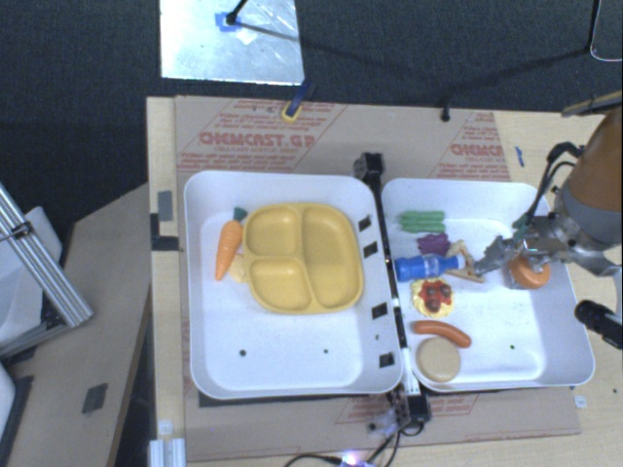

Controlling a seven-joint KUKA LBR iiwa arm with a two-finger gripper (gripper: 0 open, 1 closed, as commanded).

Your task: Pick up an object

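I have the tool (498,254) low in the right bin (560,358), and I place everything else from that bin. Its dark fingers point toward the bin's middle, and I cannot tell whether they are wide or narrow; nothing shows between them. My judgement: the pick is not yet done, and the whole of grasping and lifting is left.

Touching or just beside the tool on its arm side lies an orange piece (531,275), partly hidden by the wrist. Just off the fingertips toward the bin's middle lies a tan wedge (465,273), then a blue bottle (428,265) lying on its side. Any of these three could be the target; I cannot tell which.

Further along the bin's inner wall, a purple piece (433,244) sits above the bottle, with a green pod (421,221) near the far edge. Below the bottle come a pizza slice (434,297), a sausage (442,333) and a tan disc (438,360) at the near corner.

Across the divider, the left bin (209,358) holds a yellow tray (300,258) and a carrot (227,248) just beside it.

On the cardboard (409,134) covering the desk, beyond both bins, red print reads "CHEMCAST GP"; a second copy near the right bin's far corner is partly hidden. No other writing is legible.
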